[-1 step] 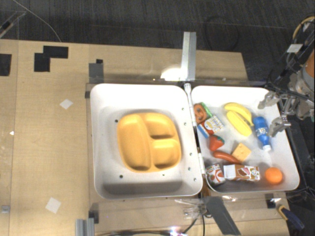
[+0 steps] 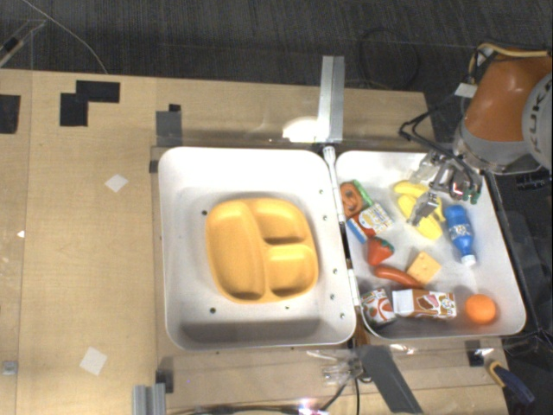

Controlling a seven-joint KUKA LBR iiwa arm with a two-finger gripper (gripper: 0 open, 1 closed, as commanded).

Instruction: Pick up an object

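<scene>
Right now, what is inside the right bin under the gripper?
Under the gripper in the right bin lies a yellow toy, beside a blue bottle. The gripper covers part of the yellow toy, so whether it is gripped is hidden.

The arm (image 2: 510, 111) is cut off by the right edge above its orange band. Just under the gripper (image 2: 429, 207), the yellow item (image 2: 409, 199) is partly covered, its kind unclear. The fingers blur into it. Below the gripper, print on the cartons (image 2: 415, 303) is too small to read.
</scene>
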